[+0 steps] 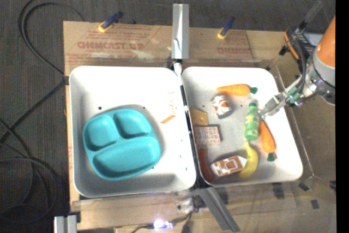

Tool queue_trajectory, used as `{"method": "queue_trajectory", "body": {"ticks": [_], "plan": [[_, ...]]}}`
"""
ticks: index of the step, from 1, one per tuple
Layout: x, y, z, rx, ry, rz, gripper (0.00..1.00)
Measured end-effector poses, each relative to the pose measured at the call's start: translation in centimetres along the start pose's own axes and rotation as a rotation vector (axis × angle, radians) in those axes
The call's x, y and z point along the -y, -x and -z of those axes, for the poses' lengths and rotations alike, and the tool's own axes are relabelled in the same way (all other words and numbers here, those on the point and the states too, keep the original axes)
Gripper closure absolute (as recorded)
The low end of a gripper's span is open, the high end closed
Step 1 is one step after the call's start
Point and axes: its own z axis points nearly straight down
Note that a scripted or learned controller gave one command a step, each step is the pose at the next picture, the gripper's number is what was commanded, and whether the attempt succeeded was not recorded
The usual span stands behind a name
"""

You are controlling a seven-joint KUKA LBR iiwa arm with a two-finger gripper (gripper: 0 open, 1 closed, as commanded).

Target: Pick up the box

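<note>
The arm comes in from the right edge, with its orange band at the upper right and the grey wrist below it. From the wrist the gripper (271,107) reaches down and to the left, over the right part of the right bin (283,169). Its tip is just beside the top of the green bottle (251,121) and above the orange carrot (266,139) that lies near the bin's right wall. If the hand is released or clenched, I cannot tell; nothing is seen between its tips.

The box (228,165), brown and white, lies at the bottom of the right bin, touching the banana (250,161). It is apart from the gripper.

The left bin (82,172) holds a turquoise tray (122,142) with compartments.
</note>
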Motion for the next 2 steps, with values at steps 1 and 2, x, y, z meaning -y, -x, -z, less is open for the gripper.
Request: {"method": "queue_trajectory", "body": {"ticks": [1, 2], "plan": [[0.0, 0.0, 0.0, 0.0, 0.0, 0.0, 0.0], [-1.4, -3.7, -11.5, -0.004, -0.003, 0.145, 0.0]]}}
